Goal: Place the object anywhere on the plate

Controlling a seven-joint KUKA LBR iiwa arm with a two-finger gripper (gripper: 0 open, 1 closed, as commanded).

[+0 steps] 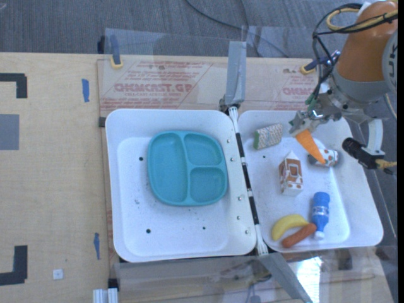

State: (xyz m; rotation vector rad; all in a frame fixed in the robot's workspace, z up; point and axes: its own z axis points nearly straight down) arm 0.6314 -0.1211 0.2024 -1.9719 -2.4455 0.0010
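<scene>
Lying nearest: red plastic sausage (298, 235), yellow banana (287, 225). Gripper (304, 122) hovering over orange plastic carrot (308, 144); finger state unclear. Probably light, rigid, slick; gripping mid-body. Awaiting teal divided plate (187, 168).

Crowded right-hand white bin (363, 229): patterned green-edged packet (269, 135) at the back, small brown-and-white carton (291, 174) upright mid-bin, blue bottle with white cap (320, 213) toward the front, yellow banana (288, 225) and reddish sausage (298, 235) touching at the front rim. Narrow lanes only between these. Orange carrot-shaped toy (308, 143) directly under the gripper (305, 120), apparently touching a small white-and-orange piece (327, 157) beside it. Raised centre divider (243, 169) between bins. Open room across the left-hand white bin (123, 188), around the teal three-compartment plastic plate (187, 168).
</scene>
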